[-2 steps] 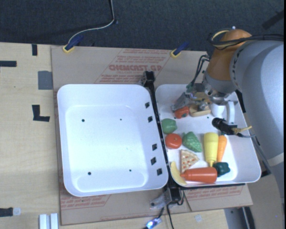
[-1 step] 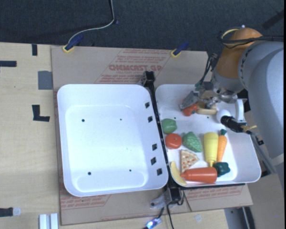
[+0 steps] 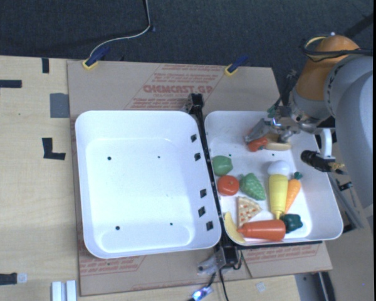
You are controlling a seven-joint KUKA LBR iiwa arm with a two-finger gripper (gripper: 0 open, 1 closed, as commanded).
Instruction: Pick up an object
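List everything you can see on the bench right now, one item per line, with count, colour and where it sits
bins: two, white, side by side on cardboard
toy foods: about ten, in the right-hand bin
green pieces: two, near the divider
tomato: one, red, between them
pizza slice: one, front of bin
corn: one, yellow, centre
carrot: one, orange, beside corn
clamps: two, blue-yellow, on the cardboard's far edge
arm: one, grey with orange band, right
gripper: one, over the bin's far end

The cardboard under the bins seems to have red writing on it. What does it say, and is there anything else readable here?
"CHEMCAST GP": red print on the cardboard sheet, just above the bins, seen upside down and blurred, so this reading is tentative.
Fainter red print at the cardboard's lower edge, below the bins: too blurred to read.
The white bins and toy food: no text seen.
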